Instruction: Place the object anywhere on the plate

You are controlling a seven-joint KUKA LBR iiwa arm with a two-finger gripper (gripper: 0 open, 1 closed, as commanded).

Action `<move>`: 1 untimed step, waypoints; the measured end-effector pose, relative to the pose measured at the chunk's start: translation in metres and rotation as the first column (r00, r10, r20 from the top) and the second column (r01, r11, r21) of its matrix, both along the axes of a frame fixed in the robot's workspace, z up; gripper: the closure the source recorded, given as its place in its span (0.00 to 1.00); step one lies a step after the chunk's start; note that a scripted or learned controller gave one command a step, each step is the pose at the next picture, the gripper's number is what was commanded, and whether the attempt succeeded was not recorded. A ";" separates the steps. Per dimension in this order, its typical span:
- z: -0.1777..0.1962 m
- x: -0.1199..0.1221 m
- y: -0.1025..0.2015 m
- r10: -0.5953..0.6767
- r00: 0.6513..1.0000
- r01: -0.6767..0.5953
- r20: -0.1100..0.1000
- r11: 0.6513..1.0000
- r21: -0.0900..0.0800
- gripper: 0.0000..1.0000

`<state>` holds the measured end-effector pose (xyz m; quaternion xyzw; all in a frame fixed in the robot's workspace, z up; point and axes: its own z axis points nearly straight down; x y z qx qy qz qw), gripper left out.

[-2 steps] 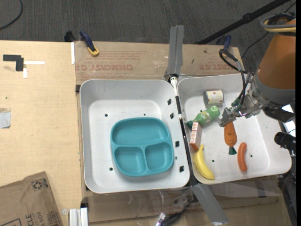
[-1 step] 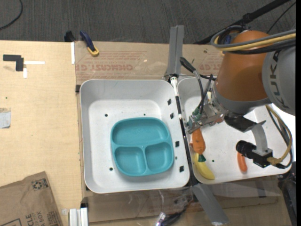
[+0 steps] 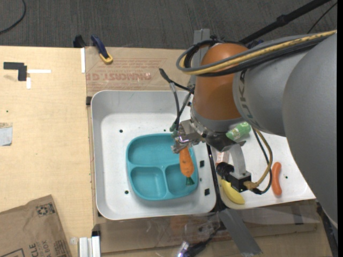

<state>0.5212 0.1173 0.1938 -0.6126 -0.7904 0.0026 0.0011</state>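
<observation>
Within the left white bin [image 3: 104, 159] sits a teal divided plate [image 3: 147, 167] with three compartments. At the plate's right edge hangs a toy carrot [image 3: 186, 164], orange with a green tip at its near end, over the near-right compartment. Its far end lies at the gripper [image 3: 182, 142]; whether the fingers clamp it I cannot tell. Lying in the right bin [image 3: 292, 189] are a banana [image 3: 231, 194], a red sausage [image 3: 276, 178] and a green object [image 3: 239, 131].

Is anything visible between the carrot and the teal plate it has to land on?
Nothing visible. The carrot hangs from the gripper directly over the right edge of the plate, whose compartments lie bare beneath it. The banana and sausage sit apart in the right bin.
</observation>
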 end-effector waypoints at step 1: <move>0.000 0.000 0.000 -0.001 1.000 0.001 0.001 1.000 0.000 0.00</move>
